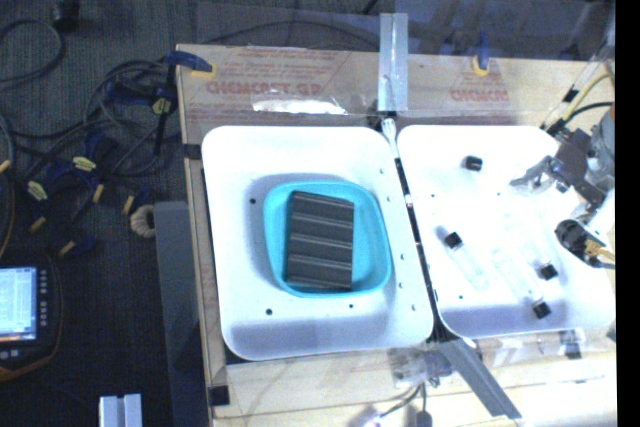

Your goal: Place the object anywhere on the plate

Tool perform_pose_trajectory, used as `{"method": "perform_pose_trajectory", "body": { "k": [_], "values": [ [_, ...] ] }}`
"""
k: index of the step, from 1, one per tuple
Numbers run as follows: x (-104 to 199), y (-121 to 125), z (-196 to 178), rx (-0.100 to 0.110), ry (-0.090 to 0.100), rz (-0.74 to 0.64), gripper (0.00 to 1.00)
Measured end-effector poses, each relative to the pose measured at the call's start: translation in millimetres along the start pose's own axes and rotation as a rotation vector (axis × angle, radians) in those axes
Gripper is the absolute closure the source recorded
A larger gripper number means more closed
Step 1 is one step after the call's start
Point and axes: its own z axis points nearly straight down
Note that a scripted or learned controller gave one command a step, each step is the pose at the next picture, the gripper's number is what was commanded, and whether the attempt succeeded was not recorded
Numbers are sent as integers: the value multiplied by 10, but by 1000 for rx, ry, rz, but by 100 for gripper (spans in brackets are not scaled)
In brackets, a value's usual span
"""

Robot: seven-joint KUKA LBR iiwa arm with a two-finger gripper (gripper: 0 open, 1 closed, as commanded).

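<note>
A dark grey ridged block (pixel 320 240) lies flat on the light blue plate (pixel 372 245), which sits in the middle of the left bin (pixel 230 215). The block rests within the plate's rim, slightly tilted. My gripper (pixel 548 173) hangs at the far right, over the right edge of the right bin (pixel 500 205), well away from the plate and the block. Nothing shows in its grasp.
Several small black pieces (pixel 452 239) lie scattered in the right bin, along with faint clear plastic items (pixel 472 265). A ridge (pixel 405 215) divides the two bins. Cables and clamps lie on the floor to the left of the bench.
</note>
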Motion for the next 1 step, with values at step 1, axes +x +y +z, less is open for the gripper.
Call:
{"method": "perform_pose_trajectory", "body": {
  "k": [1],
  "values": [
    [-27,-309,590,3,1,38,0]
  ]
}}
